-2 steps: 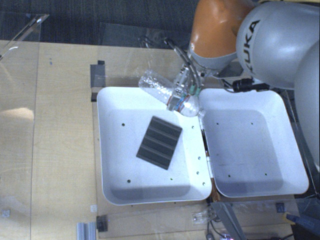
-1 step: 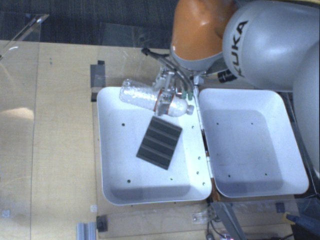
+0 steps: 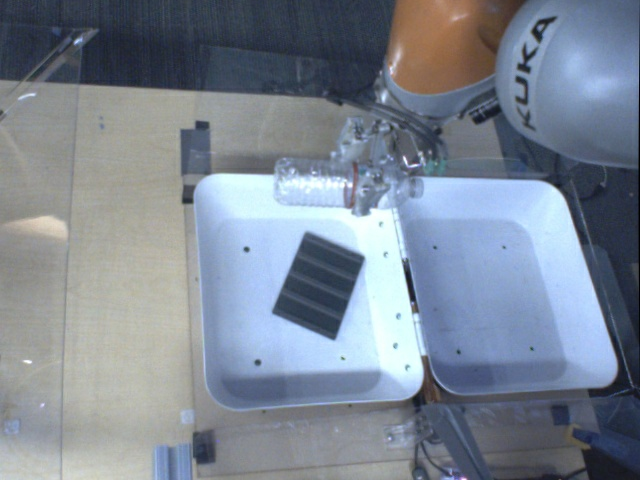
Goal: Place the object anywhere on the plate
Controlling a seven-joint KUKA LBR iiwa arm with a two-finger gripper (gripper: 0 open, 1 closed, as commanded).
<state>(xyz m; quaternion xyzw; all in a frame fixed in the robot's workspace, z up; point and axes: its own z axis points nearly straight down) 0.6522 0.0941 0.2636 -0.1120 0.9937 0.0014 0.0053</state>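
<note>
Clear plastic being pinched: fingers (image 3: 364,194) closing on the red-ringed neck end of the bottle (image 3: 310,183), just above the middle of the frame. Lying level, stretching leftward from the gripper (image 3: 373,194), crossing the top rim of the left bin (image 3: 215,298) near its upper right corner. Not touching the plate (image 3: 320,285), sitting apart from it and higher in the frame.

Hanging over the seam where the two bins are meeting, at their top edges. Rising from there toward the upper right, widening into the orange band and then the grey body of the arm (image 3: 570,68), filling the upper right corner.

Lying flat on the left bin's floor, below and slightly left of the bottle: dark, ribbed, rectangular, turned at a slant, staying well away from every wall. Sitting side by side with the right bin (image 3: 590,298), rims touching along the centre line.

Resting on a pale wooden bench (image 3: 100,268), spreading across the left of the frame.
</note>
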